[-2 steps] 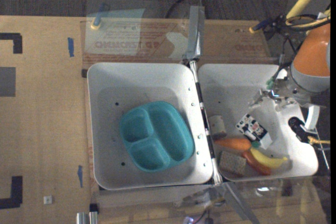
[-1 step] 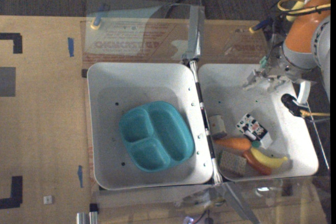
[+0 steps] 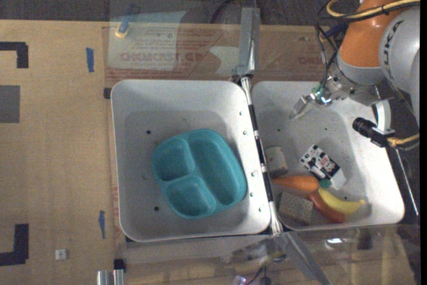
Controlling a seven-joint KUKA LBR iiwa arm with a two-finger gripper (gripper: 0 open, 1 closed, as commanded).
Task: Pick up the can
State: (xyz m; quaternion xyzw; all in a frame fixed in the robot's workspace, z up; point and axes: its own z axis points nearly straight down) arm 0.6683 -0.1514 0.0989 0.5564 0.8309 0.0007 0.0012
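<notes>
Grey-and-orange arm's two-finger tool (image 3: 305,104) hangs over the right white bin (image 3: 393,207) — fingers spread, holding nothing. Small grey metal can (image 3: 275,159) lies at that bin's left wall — well apart from it.

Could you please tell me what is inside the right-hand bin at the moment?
Inside the right bin lie a small can, a carrot, a banana, a patterned card and a grey sponge. What lies beneath them is covered.

At the frame's upper right, the arm (image 3: 393,43) is pale grey with a glossy orange band, dark lettering on its casing, yellow and black cables looping around it, and a small metallic gripper (image 3: 308,102).
</notes>
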